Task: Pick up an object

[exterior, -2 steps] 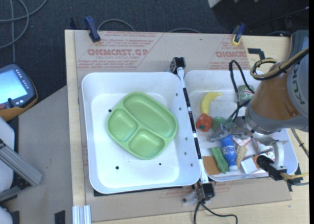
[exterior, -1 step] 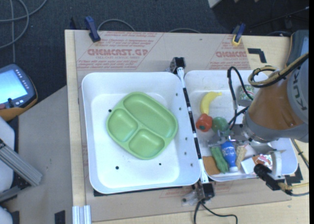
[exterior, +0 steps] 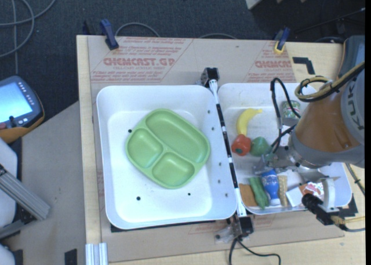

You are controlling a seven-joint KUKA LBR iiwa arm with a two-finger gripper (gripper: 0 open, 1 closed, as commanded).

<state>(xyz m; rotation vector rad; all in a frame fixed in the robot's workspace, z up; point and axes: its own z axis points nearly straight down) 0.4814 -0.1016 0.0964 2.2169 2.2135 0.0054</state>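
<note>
The right bin [exterior: 255, 93] holds several small items. A yellow banana [exterior: 247, 120] lies near its back, with a red pepper [exterior: 241, 145] and a green vegetable [exterior: 259, 145] just in front of it. Nearer the front lie an orange carrot piece [exterior: 247, 194], a green pod [exterior: 259, 193], a blue-and-white bottle [exterior: 271, 187] and a tan bar [exterior: 283, 188]. My gripper [exterior: 271, 162] hangs low over the middle of this bin, right above the bottle's top and beside the green vegetable. The arm's orange band [exterior: 322, 124] hides the bin's right half.
The left bin [exterior: 116, 136] carries a green divided plate [exterior: 168, 148]. A red-and-white packet [exterior: 313, 189] lies at the right bin's front right. Black cables [exterior: 281, 93] loop over the right bin's back. Blue clamps [exterior: 108, 33] hold the board's far edge.
</note>
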